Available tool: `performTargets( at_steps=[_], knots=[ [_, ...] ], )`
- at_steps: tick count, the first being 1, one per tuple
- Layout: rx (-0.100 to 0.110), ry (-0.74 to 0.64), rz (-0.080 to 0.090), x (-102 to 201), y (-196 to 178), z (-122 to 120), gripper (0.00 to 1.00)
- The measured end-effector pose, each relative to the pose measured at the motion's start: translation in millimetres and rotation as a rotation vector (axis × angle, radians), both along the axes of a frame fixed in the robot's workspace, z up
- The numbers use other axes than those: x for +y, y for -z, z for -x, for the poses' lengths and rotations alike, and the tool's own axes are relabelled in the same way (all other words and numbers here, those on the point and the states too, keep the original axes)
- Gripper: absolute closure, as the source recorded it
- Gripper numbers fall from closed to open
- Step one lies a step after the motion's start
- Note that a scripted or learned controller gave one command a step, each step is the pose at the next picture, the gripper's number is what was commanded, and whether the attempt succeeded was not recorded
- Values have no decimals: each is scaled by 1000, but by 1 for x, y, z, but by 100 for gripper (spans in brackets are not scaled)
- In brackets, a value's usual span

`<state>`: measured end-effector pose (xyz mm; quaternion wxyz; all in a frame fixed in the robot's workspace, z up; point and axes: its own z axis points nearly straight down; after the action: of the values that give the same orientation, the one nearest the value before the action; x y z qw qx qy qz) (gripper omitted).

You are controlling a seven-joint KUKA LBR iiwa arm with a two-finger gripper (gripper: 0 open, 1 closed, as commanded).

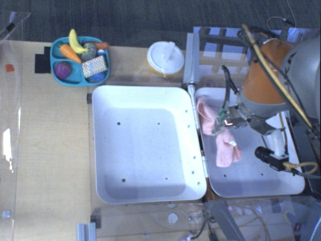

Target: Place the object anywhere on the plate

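A pink soft object (226, 152) lies in the right bin (261, 185), stretching from the bin's upper left corner down toward its middle. My gripper (222, 122) sits low over the middle of this pink object, touching or nearly touching it. The blue divided plate (65, 79) stands outside the bins on the bench at the far upper left. It carries toy food: a banana (76, 41), a carrot (69, 52), a purple piece (62, 70) and a speckled block (95, 65).
The left white bin (145, 144) lies between the plate and the right bin. A white lidded cup (165, 58) stands behind it. A black pad (42, 63) sits left of the plate. A slatted rack (220, 54) stands behind the right bin.
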<state>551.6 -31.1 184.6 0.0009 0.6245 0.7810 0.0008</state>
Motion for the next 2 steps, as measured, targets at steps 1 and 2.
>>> performTargets(
  at_steps=[1,2],
  knots=[
    [-1,-6,0,1,-40,-1,100],
    [1,-408,1,56,-31,6,100]
  ],
)
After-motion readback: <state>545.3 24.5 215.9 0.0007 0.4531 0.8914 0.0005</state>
